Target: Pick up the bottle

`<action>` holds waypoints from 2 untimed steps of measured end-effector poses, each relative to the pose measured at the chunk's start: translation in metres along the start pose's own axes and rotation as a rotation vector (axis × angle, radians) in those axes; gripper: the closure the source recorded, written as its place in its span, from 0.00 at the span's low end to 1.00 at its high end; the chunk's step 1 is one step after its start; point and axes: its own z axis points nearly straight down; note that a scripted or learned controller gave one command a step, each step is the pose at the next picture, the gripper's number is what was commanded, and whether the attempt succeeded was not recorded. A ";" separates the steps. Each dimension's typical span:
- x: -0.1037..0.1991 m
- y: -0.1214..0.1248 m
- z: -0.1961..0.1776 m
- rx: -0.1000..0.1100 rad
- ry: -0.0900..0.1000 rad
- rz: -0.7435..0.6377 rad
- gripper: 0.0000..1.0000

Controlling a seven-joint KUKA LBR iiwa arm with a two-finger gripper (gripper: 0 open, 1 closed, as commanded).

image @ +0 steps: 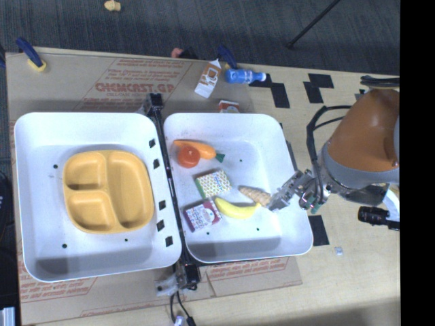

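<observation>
Bottle (245, 77) lies outside bins, seemingly well apart from gripper (280, 200).

Claw (280, 199) low in right bin (272, 240), beside banana (236, 209); bottle (243, 77) outside bins.

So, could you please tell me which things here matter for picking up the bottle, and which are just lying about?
For the job:
small blue plastic bottle, lying on the bench beyond the bins
two-finger gripper, low in the right bin

Lying about:
yellow banana
orange carrot
yellow divided tray
</observation>
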 end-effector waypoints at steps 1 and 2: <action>0.000 0.000 0.002 0.000 -0.001 -0.729 1.00; 0.000 0.000 -0.021 0.001 -0.004 -1.242 1.00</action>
